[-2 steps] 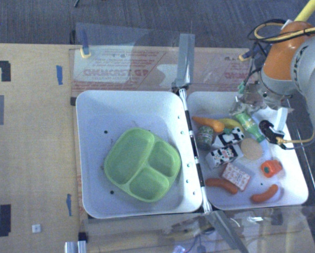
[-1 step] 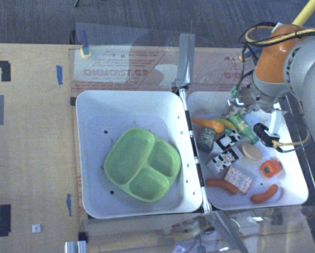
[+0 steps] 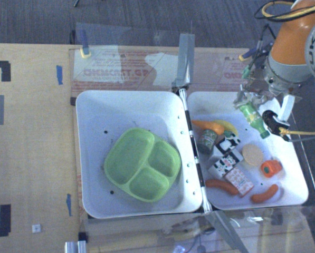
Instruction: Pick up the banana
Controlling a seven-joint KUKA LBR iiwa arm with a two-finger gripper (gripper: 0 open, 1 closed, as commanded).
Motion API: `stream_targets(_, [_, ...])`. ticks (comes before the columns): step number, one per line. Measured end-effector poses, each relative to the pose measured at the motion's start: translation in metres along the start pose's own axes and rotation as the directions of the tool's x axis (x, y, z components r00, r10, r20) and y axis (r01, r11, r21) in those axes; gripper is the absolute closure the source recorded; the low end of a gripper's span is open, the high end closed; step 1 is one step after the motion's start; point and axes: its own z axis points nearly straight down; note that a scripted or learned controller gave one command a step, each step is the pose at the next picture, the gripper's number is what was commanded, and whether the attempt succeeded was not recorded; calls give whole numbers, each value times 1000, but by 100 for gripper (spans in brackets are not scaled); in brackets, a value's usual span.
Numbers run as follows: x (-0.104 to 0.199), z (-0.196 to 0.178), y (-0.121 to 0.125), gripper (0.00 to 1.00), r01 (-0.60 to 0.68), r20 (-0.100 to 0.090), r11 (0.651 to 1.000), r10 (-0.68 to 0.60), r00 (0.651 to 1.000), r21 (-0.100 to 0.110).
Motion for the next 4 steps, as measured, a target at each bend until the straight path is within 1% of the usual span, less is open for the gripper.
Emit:
stream_targets(1, [63, -53, -19, 100, 318, 0, 948, -318, 948, -2])
stream_targets(2, [169, -74, -19, 100, -56, -1, 998, 56, 998, 1])
stream_targets(3, [208, -52, -44, 100, 602, -3, 798, -602, 798, 1])
stream_targets(4, [224, 19, -142, 100, 811, -4, 586, -810, 586, 1])
